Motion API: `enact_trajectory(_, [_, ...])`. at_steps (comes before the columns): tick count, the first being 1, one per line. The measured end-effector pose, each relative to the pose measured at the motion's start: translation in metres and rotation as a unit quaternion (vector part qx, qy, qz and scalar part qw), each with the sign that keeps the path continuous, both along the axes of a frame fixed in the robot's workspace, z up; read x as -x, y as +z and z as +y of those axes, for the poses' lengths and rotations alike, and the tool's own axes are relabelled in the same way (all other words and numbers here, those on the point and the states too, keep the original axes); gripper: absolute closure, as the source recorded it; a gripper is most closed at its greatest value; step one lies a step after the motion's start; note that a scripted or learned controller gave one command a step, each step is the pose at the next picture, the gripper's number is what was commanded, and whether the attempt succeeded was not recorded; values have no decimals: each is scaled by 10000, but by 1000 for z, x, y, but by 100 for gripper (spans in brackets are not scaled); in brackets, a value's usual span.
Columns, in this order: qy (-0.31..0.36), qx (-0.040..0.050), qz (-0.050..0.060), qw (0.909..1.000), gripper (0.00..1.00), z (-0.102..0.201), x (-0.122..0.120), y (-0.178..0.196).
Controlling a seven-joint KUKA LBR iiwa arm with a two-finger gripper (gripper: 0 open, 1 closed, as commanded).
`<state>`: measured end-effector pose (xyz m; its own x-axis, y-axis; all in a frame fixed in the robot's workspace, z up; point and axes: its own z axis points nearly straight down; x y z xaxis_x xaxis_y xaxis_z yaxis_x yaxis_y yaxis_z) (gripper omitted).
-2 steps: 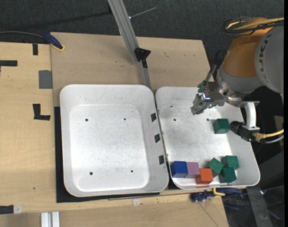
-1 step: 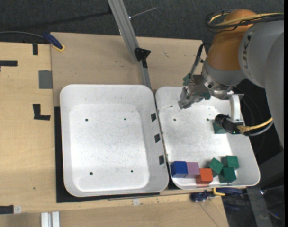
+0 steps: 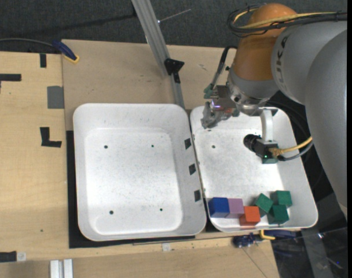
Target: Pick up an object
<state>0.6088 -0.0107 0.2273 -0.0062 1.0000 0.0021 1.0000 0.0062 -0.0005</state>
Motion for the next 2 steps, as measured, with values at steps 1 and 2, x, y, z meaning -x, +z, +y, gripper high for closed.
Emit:
enact_trajectory(1, [4,4,4,10000,100,55,-20,-8])
enact_trajectory(2, [-3,4,-2,10000,100,97,-38,-8])
